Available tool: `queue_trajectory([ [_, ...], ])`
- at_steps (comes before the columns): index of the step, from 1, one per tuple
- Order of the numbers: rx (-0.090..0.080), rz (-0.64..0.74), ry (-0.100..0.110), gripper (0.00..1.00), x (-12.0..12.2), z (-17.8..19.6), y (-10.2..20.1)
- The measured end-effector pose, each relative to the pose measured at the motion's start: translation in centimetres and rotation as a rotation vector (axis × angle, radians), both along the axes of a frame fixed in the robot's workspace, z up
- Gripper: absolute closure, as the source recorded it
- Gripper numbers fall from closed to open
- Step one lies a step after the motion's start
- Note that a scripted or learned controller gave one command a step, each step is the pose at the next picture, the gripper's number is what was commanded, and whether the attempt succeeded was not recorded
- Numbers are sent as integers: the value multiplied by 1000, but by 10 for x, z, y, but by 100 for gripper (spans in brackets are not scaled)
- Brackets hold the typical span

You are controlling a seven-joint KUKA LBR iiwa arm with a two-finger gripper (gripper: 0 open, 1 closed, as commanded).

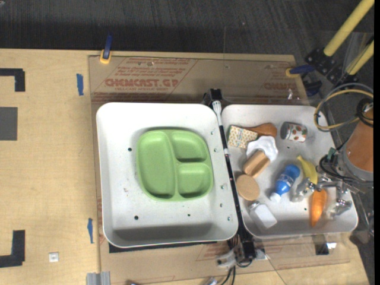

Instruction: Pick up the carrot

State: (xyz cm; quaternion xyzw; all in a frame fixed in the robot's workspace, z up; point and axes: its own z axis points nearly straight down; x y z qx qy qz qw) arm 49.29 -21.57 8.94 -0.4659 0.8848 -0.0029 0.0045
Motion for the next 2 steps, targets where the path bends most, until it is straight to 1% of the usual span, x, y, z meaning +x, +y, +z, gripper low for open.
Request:
queue_trajectory([
  [1, -3, 191, -4, 0, -8, 0, 15],
  [2, -5, 434, -13, 0, -7, 0, 19],
])
